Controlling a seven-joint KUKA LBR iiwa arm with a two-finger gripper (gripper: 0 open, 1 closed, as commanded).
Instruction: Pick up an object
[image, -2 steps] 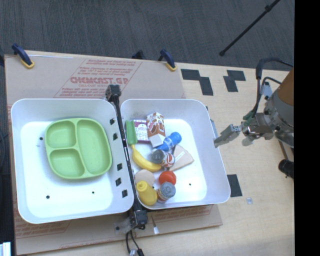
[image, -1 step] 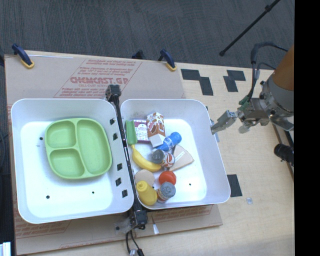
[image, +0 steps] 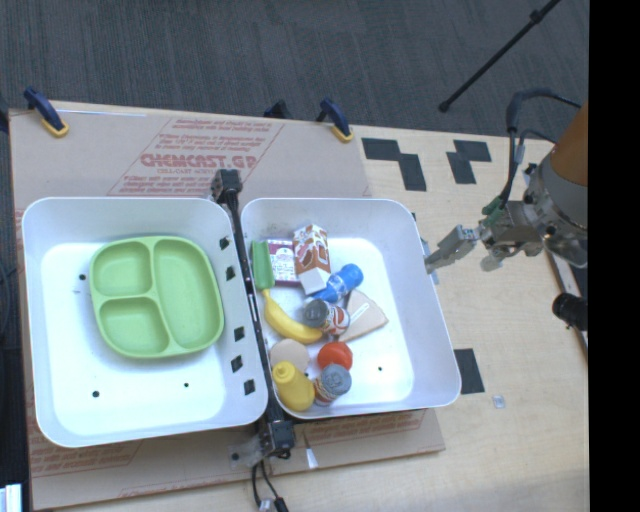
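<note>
The arm sits at the approach stage: the gripper (image: 462, 247) hangs over the bare bench just right of the right-hand bin (image: 432, 330), outside its rim, touching nothing. Its two fingers look spread apart, one pointing left toward the bin at about the height of the far rim, with nothing between them.

The candidates for picking all lie in that right bin, crowded toward its left wall. A small carton (image: 312, 248) stands at the far end beside a green block (image: 262, 265); a blue bottle (image: 343, 284) lies just nearer, then a banana (image: 287, 320), a grey round piece (image: 316, 313), a tan wedge (image: 364, 318), a red cap-like object (image: 336, 355) and a yellow squeeze bottle (image: 291, 386) at the near edge. The left bin (image: 40, 330) holds a green divided plate (image: 157, 296).

The next move probably calls for travel leftward over the rim, then a descent onto one item. The pile is tight, so an outlying piece such as the tan wedge or blue bottle looks easier to close on cleanly.
</note>
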